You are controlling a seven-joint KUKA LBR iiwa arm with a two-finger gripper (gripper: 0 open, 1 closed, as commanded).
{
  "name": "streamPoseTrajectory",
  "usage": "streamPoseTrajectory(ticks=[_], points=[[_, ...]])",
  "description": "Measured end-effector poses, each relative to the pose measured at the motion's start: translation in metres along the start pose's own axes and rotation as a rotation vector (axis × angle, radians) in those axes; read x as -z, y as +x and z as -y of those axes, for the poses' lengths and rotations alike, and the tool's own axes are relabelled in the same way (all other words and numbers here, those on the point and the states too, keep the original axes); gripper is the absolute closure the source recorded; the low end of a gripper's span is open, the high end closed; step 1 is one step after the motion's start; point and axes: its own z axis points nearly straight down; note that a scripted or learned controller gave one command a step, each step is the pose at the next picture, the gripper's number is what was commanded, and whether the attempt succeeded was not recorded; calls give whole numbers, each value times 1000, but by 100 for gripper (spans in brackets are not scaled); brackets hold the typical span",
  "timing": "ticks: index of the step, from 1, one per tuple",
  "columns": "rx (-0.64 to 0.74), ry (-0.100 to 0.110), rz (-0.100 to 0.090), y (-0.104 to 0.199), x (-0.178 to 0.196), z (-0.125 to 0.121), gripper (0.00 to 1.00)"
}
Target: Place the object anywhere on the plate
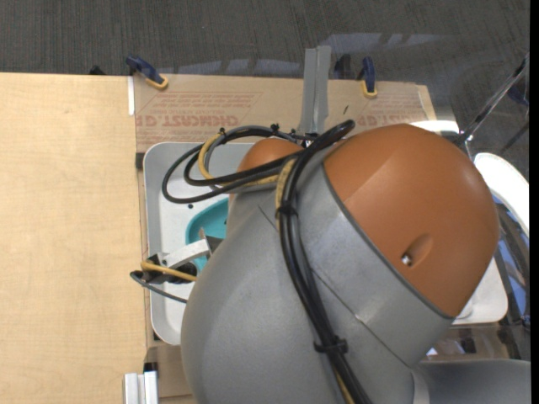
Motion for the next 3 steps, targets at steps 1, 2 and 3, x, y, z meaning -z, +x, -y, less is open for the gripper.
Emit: streamPoseTrajectory(ticks=[1, 2, 3], points=[[0, 1, -1, 0, 2, 0, 0], [0, 1, -1, 0, 2, 0, 0], [0, 1, -1, 0, 2, 0, 0]])
